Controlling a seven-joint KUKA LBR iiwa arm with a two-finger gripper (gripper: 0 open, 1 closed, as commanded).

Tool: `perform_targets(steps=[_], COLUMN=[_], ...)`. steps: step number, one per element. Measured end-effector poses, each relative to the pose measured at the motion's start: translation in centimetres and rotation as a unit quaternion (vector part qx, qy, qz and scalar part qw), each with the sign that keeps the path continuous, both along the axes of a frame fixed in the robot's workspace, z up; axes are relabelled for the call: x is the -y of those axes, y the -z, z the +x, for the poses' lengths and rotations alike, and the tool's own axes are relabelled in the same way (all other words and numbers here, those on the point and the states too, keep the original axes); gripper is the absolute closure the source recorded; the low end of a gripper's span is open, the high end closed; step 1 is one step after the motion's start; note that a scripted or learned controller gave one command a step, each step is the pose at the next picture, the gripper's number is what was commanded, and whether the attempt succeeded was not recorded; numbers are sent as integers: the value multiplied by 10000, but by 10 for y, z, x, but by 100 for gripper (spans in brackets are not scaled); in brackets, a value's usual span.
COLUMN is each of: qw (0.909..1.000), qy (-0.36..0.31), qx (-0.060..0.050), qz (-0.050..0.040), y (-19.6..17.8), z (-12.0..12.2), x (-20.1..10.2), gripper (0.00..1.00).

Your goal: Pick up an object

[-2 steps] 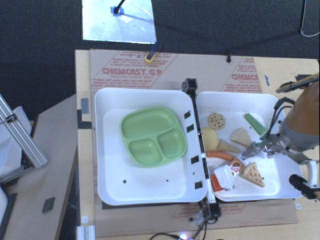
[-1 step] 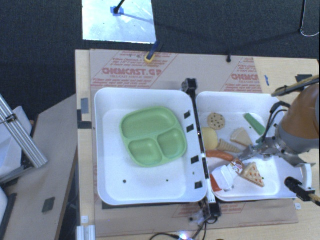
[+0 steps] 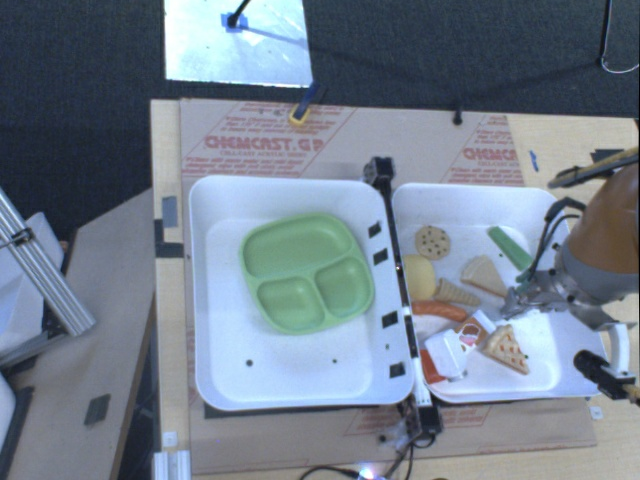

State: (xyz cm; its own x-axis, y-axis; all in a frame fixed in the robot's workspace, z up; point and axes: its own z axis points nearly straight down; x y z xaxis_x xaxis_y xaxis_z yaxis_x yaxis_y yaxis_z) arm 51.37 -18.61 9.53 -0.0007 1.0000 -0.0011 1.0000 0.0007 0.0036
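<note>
The right bin (image 3: pixel 470 196) holds several toy foods: a cookie (image 3: pixel 432 240), a green piece (image 3: pixel 510 248), a tan wedge (image 3: pixel 485 275), a yellow lump (image 3: pixel 418 273), a cone (image 3: pixel 456 293), an orange sausage (image 3: pixel 440 310), a red and white carton (image 3: pixel 448 354) and a pizza slice (image 3: pixel 507 350). My gripper (image 3: pixel 517 305) hangs low over this bin's right half, between the tan wedge and the pizza slice. Nothing is visibly held in it. The arm's orange band (image 3: pixel 605 233) rises behind it.
The left bin (image 3: pixel 215 268) holds a green divided plate (image 3: pixel 305 273). A black divider with clips (image 3: pixel 392 268) runs between the bins. A silver sheet (image 3: pixel 238 28) lies beyond the bench, and a metal rail (image 3: pixel 40 273) stands at the left.
</note>
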Motion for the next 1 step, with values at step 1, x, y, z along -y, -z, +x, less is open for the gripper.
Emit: perform_targets(steps=[1], qw=[10000], qy=[-13], qx=[8], qz=[-5], y=[-44], z=[0], x=[4], gripper=[100])
